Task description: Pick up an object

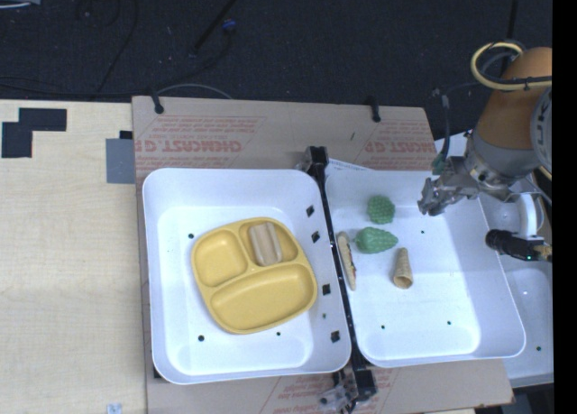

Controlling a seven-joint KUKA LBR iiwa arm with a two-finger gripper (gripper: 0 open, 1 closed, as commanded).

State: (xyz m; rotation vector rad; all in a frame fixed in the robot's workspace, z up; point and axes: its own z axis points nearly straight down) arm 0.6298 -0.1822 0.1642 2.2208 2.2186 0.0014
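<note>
In the right bin (451, 331) lie two green leafy pieces, one rounder (380, 209) and one longer (376, 240), a tan cone-shaped piece (401, 268), and a thin tan stick (346, 261) along the bin's left wall. My gripper (436, 198) hovers over the bin's upper right part, to the right of the green pieces and apart from them. Nothing shows between its fingers.
The left bin (171, 331) holds a yellow divided tray (252, 279) with a tan piece (265, 243) in its upper right compartment. A black divider (326, 250) runs between the bins. Cardboard lies under both bins.
</note>
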